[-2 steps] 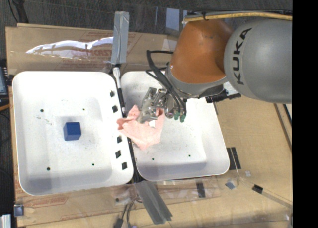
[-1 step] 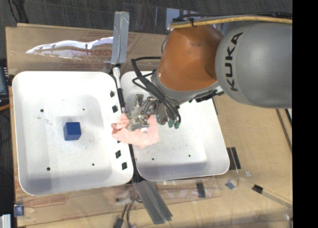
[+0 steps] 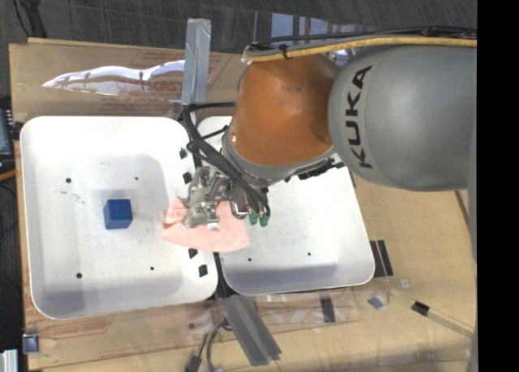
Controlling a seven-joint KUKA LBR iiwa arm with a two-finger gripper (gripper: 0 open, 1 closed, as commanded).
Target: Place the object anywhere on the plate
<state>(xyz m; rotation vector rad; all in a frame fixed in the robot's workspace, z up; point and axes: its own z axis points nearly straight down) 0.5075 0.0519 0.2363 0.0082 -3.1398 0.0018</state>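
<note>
A small blue cube [image 3: 117,213] lies on the floor of the left bin [image 3: 49,160], left of centre. A pink plate [image 3: 227,237] lies tilted across the ridge between the two bins, partly hidden under the gripper. My gripper [image 3: 203,207] hangs over the plate's left part, about a hand's width to the right of the cube and apart from it. The arm's orange band [image 3: 280,111] and grey body [image 3: 405,111] cover the far side of the right bin.
The right bin [image 3: 324,233] shows bare white floor at its near right. Black cables [image 3: 199,147] loop down beside the wrist. Brown cardboard [image 3: 422,257] surrounds both bins, with tape strips at the near edge.
</note>
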